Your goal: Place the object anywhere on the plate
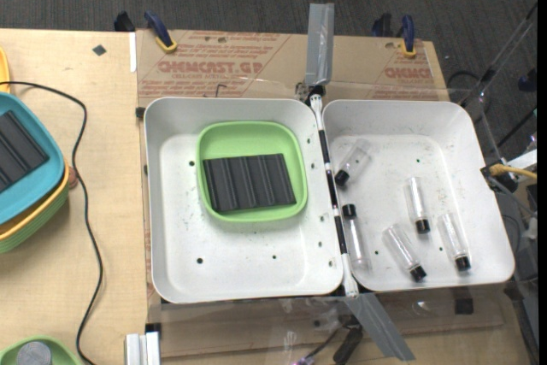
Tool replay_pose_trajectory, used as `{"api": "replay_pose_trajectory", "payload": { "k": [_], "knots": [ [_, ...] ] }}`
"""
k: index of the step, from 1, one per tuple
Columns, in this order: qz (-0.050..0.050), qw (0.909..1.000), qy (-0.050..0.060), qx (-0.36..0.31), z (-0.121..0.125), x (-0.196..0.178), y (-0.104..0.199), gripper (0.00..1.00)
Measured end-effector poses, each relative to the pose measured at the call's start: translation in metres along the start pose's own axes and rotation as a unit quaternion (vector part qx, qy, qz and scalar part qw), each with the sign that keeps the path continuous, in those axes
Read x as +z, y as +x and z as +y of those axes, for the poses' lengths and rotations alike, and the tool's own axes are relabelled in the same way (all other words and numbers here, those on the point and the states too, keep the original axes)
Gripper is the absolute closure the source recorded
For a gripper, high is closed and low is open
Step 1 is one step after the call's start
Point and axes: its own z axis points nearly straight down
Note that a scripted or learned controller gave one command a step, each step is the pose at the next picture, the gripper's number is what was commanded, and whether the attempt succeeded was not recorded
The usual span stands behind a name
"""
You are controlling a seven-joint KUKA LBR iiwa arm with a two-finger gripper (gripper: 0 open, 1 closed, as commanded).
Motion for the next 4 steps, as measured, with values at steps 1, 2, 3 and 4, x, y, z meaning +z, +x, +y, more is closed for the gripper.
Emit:
{"api": "replay_pose_trajectory", "payload": {
  "k": [1,2,3,4],
  "knots": [
    [0.0,1.0,0.0,-0.002,-0.019,0.015,0.004,0.0],
    [0.001,1.0,-0.001,0.001,0.001,-0.003,0.0,0.0],
    [0.001,1.0,-0.001,-0.001,0.0,-0.009,0.0,0.0],
    [0.0,1.0,0.0,0.0,0.0,-0.004,0.0,0.0]
  ]
}}
